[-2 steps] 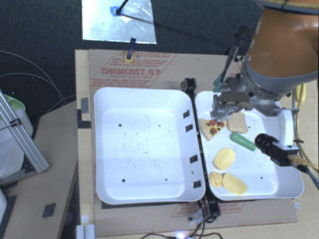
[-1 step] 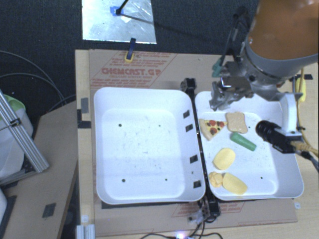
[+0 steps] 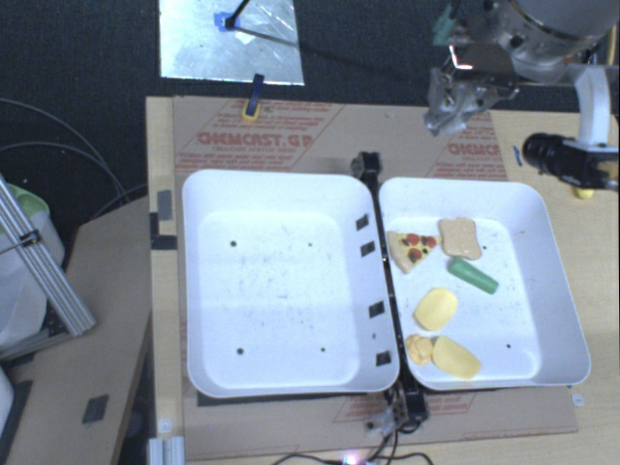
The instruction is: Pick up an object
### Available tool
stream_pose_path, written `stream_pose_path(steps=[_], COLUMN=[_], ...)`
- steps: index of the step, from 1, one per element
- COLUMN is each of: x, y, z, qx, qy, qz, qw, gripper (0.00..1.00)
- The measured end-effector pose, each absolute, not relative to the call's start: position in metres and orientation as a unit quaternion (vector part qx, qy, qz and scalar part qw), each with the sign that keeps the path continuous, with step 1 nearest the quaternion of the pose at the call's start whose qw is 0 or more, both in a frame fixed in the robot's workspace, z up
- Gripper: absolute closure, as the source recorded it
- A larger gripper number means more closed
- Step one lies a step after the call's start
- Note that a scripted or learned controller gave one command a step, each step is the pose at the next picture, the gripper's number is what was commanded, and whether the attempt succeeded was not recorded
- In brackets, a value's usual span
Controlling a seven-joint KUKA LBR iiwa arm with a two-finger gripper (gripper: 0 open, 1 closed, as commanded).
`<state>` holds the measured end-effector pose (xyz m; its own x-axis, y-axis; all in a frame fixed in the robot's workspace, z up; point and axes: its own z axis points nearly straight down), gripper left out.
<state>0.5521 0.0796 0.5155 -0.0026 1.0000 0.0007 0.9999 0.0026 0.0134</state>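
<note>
Two white bins on table; right bin [image 3: 557,260] carrying toy food [image 3: 441,298], down-left from jaws [image 3: 453,114] hovering above far rim. Open or shut, can't tell.

You see two white bins side by side on the bench, the left bin [image 3: 281,289] and the right bin [image 3: 542,260]. In the right bin, a pizza slice [image 3: 411,250] lies near the left wall, with a slice of toast [image 3: 460,238] just beside it towards the far edge. A green piece [image 3: 472,276] lies close below the toast. A yellow oval piece [image 3: 436,309] sits mid-bin, and two more yellow pieces, one small [image 3: 419,349] and one larger [image 3: 454,357], touch near the front edge. The gripper [image 3: 450,114] hangs above the bench beyond the right bin's far edge, holding nothing you can see.
</note>
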Motion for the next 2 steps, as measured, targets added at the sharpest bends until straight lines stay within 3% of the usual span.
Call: stream_pose_path(steps=[1,2], x=[0.483,0.487], y=[0.149,0.145], z=[0.445,0.459], qx=[0.703,0.704], qy=[0.711,0.710], qz=[-0.0017,0.0021], qw=[-0.002,0.001], gripper=[1.00,1.00])
